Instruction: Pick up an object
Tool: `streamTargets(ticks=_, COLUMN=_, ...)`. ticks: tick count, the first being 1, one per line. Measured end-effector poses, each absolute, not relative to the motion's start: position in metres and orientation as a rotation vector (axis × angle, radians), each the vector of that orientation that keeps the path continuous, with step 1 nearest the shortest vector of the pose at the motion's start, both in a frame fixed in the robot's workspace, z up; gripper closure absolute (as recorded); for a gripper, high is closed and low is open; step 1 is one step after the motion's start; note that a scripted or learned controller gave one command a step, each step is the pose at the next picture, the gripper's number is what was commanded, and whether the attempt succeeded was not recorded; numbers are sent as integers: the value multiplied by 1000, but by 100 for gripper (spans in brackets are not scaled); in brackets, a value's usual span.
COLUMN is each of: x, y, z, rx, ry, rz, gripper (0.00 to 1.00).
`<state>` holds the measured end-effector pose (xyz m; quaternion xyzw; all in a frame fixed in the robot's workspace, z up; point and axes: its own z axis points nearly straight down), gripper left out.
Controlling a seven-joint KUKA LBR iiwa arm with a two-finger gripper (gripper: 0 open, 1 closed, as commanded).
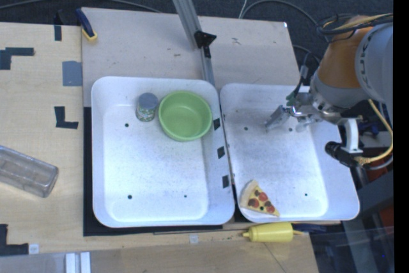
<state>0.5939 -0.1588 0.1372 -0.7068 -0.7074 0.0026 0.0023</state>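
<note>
My gripper (pixel 289 123) hangs over the back part of the right bin (pixel 332 198). Its fingers are spread open and nothing sits between them. A toy pizza slice (pixel 259 198) lies in the right bin's front left corner, well in front of the gripper. In the back of the left bin (pixel 115 201) stands a green bowl (pixel 185 115), with a small grey-lidded can (pixel 146 107) touching its left side.
A yellow squeeze bottle (pixel 271 232) lies on the bench just in front of the right bin. A clear plastic container (pixel 25 171) rests on the wooden bench far left. A grey metal pole (pixel 185 3) slants up from between the bins at the back.
</note>
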Motion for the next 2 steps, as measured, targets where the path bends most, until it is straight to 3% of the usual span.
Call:
streamTargets(ticks=1, x=595, y=-158, z=151, rx=-2217, ry=-2224, rz=3, gripper=100)
streamTargets(ticks=2, x=606, y=-157, z=199, rx=-2222, ry=-2226, rz=-3, gripper=100)
